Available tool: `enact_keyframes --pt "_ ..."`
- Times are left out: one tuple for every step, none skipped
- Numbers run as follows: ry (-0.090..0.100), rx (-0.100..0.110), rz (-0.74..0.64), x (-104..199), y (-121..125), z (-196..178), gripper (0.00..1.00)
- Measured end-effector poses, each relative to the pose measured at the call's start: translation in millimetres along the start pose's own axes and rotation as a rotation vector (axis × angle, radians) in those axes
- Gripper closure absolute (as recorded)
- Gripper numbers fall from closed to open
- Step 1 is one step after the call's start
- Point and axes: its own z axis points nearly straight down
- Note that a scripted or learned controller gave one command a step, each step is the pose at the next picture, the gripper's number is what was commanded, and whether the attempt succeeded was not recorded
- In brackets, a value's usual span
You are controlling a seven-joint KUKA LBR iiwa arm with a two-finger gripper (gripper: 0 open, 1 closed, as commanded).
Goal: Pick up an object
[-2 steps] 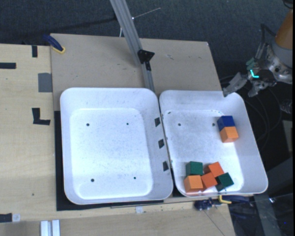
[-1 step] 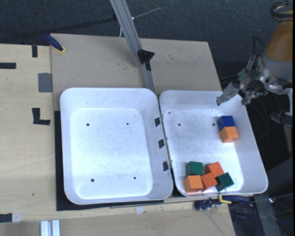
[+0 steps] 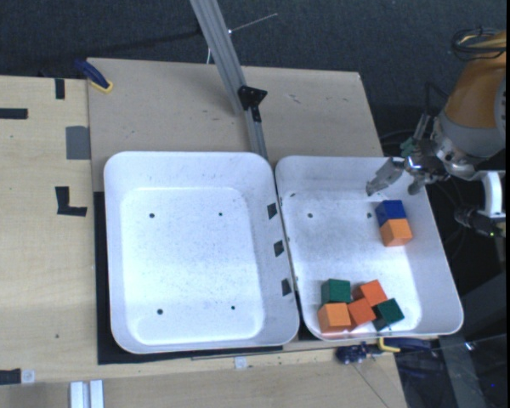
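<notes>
In the right bin lie a blue block and an orange block, touching each other near the right wall. At the bin's front sit two green blocks and several orange ones in a tight cluster. My gripper hangs over the bin's back right corner, just above and behind the blue block. Its fingers are spread apart with nothing between them.
The left bin sits beside the right one. A slanted metal pole crosses the bench behind the bins. The arm's orange band stands at the right edge. A blue and yellow tool lies at the bench's back left.
</notes>
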Motion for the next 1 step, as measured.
enact_keyframes --pt "-0.003 -0.006 -0.001 2.0 2.2 62.6 0.0"
